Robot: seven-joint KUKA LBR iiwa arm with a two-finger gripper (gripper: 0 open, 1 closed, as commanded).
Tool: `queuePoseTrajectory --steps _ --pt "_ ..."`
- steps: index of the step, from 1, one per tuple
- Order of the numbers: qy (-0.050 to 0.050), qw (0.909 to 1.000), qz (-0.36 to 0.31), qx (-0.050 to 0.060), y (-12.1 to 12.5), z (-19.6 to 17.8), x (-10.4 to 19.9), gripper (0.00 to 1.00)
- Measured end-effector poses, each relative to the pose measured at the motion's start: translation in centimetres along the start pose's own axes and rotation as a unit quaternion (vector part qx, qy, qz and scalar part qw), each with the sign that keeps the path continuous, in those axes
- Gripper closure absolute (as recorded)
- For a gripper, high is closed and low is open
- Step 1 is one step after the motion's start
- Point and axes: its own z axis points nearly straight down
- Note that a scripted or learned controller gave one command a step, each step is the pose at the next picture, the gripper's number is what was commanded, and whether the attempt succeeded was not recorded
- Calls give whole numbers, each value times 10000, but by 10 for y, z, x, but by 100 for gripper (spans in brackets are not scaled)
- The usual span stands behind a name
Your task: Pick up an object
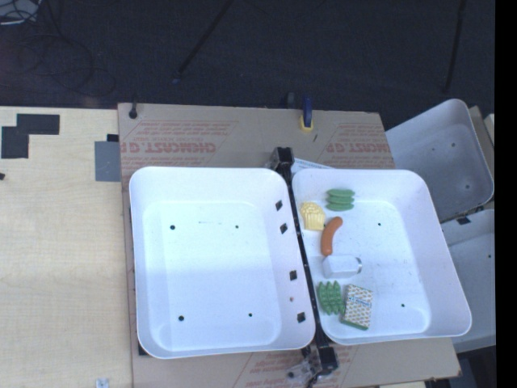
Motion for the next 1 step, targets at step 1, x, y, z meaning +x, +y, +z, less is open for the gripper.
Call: queuePoseTrajectory --steps 1 --pt "9 10000 -10 -17 -2 -21 70 100"
